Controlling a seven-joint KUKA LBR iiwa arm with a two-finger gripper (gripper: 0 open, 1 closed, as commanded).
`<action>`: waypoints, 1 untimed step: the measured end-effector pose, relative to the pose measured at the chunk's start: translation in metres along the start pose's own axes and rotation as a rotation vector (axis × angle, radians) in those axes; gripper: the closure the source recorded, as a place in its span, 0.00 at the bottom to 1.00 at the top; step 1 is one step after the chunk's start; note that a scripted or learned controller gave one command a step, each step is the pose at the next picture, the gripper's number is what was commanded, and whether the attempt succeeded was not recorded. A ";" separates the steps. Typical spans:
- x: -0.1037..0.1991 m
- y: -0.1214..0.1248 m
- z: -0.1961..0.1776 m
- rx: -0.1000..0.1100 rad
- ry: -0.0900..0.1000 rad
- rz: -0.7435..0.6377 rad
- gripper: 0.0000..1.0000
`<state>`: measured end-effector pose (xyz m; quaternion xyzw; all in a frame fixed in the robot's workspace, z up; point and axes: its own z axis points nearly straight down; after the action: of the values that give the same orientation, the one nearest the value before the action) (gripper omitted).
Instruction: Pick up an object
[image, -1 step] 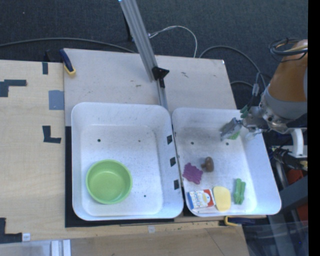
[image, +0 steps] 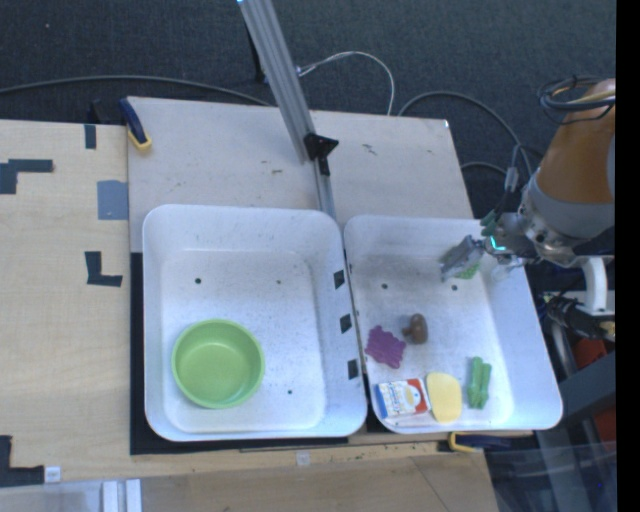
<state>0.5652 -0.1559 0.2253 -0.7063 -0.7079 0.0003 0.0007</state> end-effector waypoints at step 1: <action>0.003 -0.009 0.047 0.005 0.000 0.001 0.00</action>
<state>0.5566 -0.1530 0.1780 -0.7068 -0.7075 0.0021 0.0023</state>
